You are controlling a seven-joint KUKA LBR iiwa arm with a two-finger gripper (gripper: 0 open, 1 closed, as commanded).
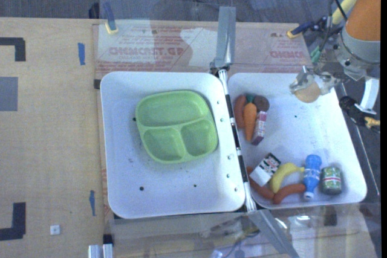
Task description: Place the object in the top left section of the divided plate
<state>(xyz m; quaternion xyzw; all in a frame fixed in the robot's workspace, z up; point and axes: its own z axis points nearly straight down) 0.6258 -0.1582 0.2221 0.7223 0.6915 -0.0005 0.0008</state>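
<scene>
Along the near edge of the right bin (338,124) lie a green can (331,180) in the near right corner, a blue bottle (311,174) just beside it, a yellow banana (284,175), a reddish sausage (279,193) curving under them, and a small black and white carton (265,168) close to the divider between the bins. Further back by that same divider sit an orange carrot (250,120), a slim dark red packet (261,127) touching it, and a brown item (260,103) behind them. In the left bin (121,184), the green divided plate (176,125) rests around the middle, its large section toward the far side and two smaller sections nearer. At the far right corner of the right bin, the gripper (309,86) hangs over the rim, with a pale tan rounded object (307,92) seen at its tip; I cannot tell how wide the jaws stand or whether they truly clasp that object. Beyond the bins, the far edge of the bench (48,130) carries printed cardboard (151,48).
</scene>
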